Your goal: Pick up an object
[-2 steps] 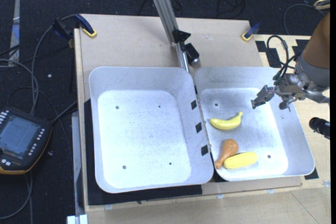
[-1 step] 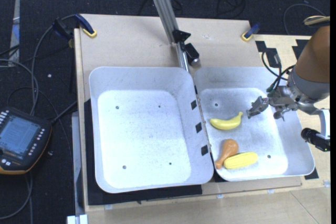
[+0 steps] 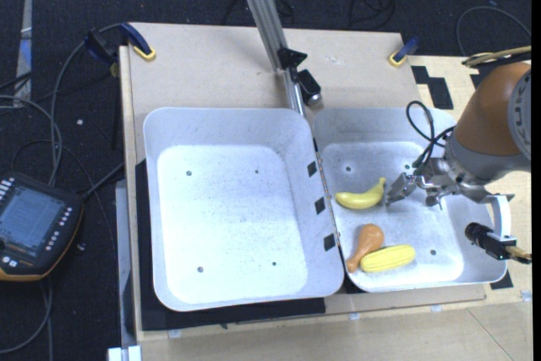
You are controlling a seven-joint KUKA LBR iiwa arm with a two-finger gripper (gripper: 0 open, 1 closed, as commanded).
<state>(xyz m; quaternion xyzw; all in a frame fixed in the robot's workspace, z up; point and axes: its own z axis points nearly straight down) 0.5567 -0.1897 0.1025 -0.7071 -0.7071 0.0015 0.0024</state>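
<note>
In the right bin [image 3: 355, 135] lie three objects. A yellow banana [image 3: 361, 197] rests near the bin's middle. An orange drumstick-shaped toy [image 3: 365, 241] lies nearer the front, and a yellow corn cob [image 3: 388, 259] touches it on its right. My gripper [image 3: 397, 192] hangs low over the right bin, its tip right beside the banana's right end. The grey wrist and orange band [image 3: 499, 110] rise behind it on the right.
The left bin [image 3: 169, 139] sits beside the right one, sharing a raised middle wall. A slanted metal pole [image 3: 266, 13] stands behind the bins. Yellow clamps [image 3: 144, 52] hold the board's back corners. A pendant [image 3: 30, 224] lies off the bench at left.
</note>
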